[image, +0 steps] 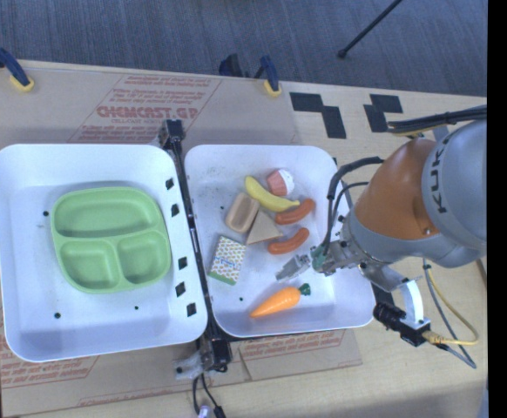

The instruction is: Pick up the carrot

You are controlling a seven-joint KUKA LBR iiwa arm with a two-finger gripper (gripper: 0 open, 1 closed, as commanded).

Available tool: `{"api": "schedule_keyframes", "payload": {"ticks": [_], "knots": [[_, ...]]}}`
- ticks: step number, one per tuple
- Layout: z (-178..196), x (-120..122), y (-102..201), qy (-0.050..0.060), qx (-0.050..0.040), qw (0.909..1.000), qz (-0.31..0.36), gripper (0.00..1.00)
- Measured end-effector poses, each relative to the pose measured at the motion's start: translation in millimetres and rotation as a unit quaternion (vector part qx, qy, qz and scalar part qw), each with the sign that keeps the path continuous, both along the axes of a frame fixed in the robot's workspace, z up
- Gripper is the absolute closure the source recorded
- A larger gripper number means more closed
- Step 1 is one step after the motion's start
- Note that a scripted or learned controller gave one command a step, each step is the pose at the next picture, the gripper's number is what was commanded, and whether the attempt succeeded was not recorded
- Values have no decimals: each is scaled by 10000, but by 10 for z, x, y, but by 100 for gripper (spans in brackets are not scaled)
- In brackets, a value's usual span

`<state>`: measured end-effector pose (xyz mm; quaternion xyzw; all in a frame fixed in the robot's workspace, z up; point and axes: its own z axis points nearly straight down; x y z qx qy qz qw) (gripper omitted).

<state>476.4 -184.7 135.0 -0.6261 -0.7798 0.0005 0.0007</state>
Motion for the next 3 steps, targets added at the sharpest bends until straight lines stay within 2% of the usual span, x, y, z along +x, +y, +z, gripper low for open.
{"api": "schedule_keyframes", "payload": {"ticks": [1,2,3], "knots": [[-438,-4,-51,10,13,9960,894,0],[-338,0,-51,16,18,9959,909,100],[-338,0,-50,16,17,9958,910,0]]}}
